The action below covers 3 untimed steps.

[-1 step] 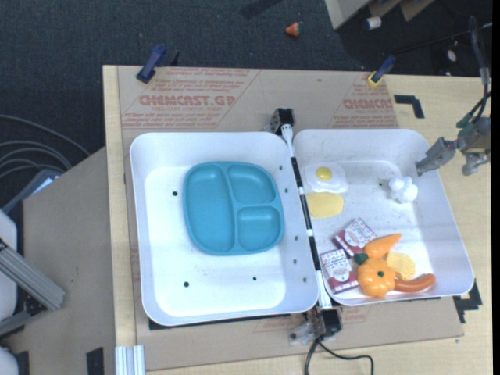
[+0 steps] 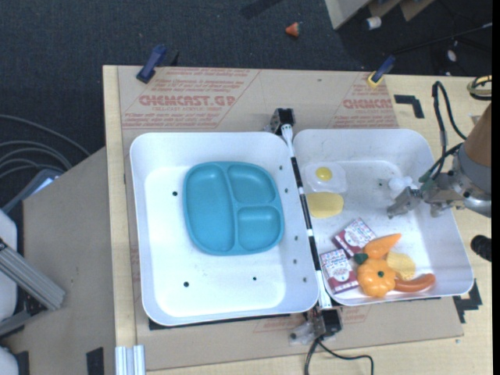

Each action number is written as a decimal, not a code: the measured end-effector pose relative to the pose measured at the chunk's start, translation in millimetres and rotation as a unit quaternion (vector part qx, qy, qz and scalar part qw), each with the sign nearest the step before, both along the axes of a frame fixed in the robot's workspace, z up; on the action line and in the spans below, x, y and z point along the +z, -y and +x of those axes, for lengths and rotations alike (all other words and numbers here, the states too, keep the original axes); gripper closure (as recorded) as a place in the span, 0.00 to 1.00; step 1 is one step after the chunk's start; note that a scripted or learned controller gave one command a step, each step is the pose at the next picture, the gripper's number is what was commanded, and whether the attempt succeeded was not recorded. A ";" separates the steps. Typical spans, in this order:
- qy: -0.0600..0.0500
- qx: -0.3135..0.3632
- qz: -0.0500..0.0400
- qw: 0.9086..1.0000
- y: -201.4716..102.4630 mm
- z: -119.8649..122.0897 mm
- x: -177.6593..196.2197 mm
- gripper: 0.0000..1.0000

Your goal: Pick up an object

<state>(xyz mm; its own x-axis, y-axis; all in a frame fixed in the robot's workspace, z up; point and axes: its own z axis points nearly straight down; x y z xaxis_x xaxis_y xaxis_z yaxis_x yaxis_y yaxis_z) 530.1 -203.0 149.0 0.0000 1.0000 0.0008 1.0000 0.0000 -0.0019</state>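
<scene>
The right bin [image 2: 367, 143] holds several toy foods: a fried egg [image 2: 324, 176], a pale yellow piece [image 2: 326, 204], two red-and-white packets [image 2: 355, 234], an orange pepper [image 2: 375, 279], a carrot [image 2: 380, 246] and a sausage [image 2: 414, 283]. My gripper [image 2: 394, 196] reaches in from the right, low over the bare middle-right floor of that bin. Its fingers stand open with nothing between them. It is right of the yellow piece and above the carrot, touching none of the food.
The left bin [image 2: 156, 272] carries a blue divided plate [image 2: 232, 207]. A black divider rail [image 2: 301, 209] runs between the bins. Cables [image 2: 441, 123] hang along the arm at the right. The food crowds the right bin's near half.
</scene>
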 end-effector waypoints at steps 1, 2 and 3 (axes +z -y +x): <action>0.004 0.000 -0.001 1.000 -44.9 -11.3 -61.4 0.00; 0.005 0.000 -0.001 1.000 -100.5 -48.5 -61.5 0.00; 0.007 0.000 0.000 1.000 -101.2 -47.4 -51.0 1.00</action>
